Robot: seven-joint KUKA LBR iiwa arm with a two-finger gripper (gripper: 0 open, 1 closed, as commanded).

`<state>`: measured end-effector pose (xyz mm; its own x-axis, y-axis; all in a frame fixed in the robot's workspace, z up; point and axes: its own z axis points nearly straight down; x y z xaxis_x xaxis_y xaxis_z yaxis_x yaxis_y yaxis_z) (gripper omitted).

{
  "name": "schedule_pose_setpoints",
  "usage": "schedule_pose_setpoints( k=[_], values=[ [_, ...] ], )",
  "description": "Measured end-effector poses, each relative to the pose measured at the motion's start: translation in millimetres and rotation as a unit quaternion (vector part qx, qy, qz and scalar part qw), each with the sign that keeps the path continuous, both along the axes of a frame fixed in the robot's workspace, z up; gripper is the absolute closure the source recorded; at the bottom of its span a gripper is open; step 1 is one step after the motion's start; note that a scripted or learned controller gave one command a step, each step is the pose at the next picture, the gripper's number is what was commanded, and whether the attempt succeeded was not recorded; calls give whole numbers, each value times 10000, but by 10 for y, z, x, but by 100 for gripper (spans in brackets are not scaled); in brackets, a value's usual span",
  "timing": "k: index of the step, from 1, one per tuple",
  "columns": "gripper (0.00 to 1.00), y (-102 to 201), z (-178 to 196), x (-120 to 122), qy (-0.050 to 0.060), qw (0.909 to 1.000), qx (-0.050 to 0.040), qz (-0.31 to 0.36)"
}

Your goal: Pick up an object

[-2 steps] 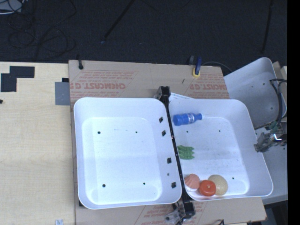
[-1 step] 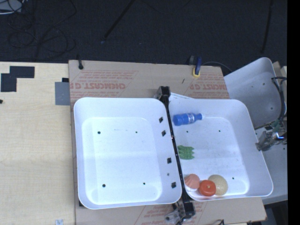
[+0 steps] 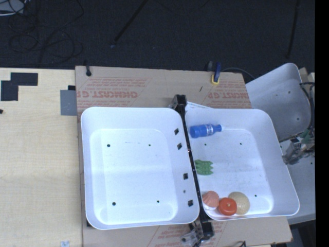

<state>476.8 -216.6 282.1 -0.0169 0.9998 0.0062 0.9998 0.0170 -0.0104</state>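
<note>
We see the blue bottle (image 3: 205, 130) at the right bin's (image 3: 267, 133) far edge, well apart from the gripper (image 3: 297, 151), whose grip we cannot tell.

We see a pale wooden tabletop (image 3: 36, 153) with a brown cardboard sheet (image 3: 154, 89) lying flat on it, printed with red lettering. Two white bins sit side by side on the cardboard, touching along a black divider strip (image 3: 187, 158): the left bin (image 3: 133, 120) and the right bin (image 3: 262, 133). Black shapes (image 3: 20, 84) and a grey square (image 3: 67, 102) mark the wood left of the cardboard.
</note>
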Motion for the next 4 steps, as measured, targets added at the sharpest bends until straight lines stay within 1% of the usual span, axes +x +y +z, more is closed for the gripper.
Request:
schedule_pose_setpoints(
  k=[1, 2, 4],
  values=[
    [100, -6, 93, 0, 8, 10000, 4, 28],
    [100, 42, -520, -16, -18, 10000, -16, -86],
    [100, 28, -296, -10, -24, 10000, -18, -76]
  ],
)
